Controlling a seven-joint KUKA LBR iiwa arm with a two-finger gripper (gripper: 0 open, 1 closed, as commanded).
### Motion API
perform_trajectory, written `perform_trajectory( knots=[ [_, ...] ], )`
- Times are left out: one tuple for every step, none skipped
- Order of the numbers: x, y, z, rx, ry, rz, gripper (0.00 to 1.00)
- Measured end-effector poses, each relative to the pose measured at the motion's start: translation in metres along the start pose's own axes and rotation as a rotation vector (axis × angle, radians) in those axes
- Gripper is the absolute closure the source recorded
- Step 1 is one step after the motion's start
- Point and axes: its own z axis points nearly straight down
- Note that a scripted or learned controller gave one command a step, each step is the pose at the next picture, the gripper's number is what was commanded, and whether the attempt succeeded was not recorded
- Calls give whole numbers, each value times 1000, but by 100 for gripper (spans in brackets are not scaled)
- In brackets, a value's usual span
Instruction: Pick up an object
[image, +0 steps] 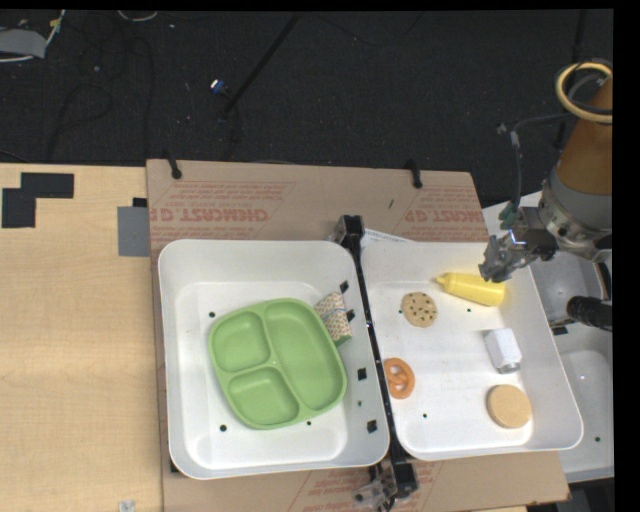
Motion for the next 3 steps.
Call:
perform_trajectory(
  knots=[
    [45, -20, 16, 2, 0, 1, 100],
    [102, -37, 13, 0, 0, -1, 100],
    [148, -55, 29, 2, -1, 0, 100]
  ],
)
